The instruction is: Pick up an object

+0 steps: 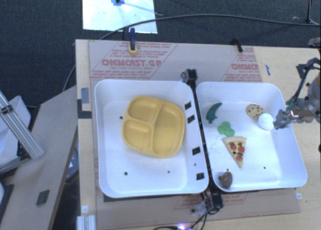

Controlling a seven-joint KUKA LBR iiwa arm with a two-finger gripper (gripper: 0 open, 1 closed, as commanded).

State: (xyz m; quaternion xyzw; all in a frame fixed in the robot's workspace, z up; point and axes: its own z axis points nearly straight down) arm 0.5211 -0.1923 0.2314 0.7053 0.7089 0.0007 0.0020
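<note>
End effector [277, 121] at right bin [291, 146] right rim, beside white egg [265, 121]; grip state unclear. Cookie [255, 109], pizza slice [235, 149] nearby. Yellow plate [153, 125] in left bin [108, 139]

A yellow divided plate [153, 126] lies in the left white bin [108, 139], on a wooden bench [165, 58].

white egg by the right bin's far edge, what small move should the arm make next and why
Probably a short, slow nudge of the pincer toward the white egg, then close. The pincer sits at the right bin's right rim with its tip right beside the egg, and nothing shows between its fingers. The cookie lies close behind the egg, so a small approach should avoid bumping it.
</note>
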